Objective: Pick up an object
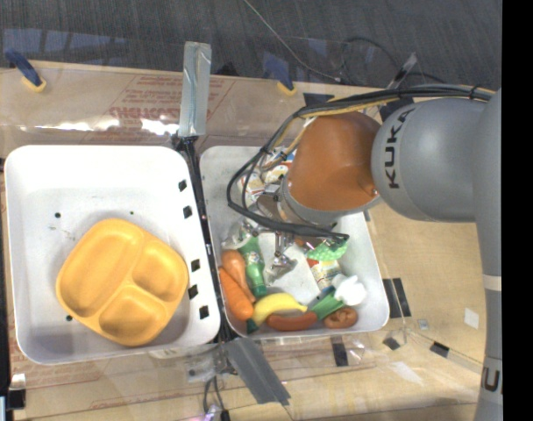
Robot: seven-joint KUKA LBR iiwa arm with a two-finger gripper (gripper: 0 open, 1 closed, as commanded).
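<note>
Claw (280, 254) low in the right bin (369, 235), among toy food; grip state cannot be told. Carrot (235, 295) and banana (278, 306) lie just below-left of it.

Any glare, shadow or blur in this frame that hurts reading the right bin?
Camera view: glare streaks the plastic sheet behind the left bin; the arm shadows the right bin's upper half; toy food stays reasonably sharp; the end effector looks small and murky.
</note>
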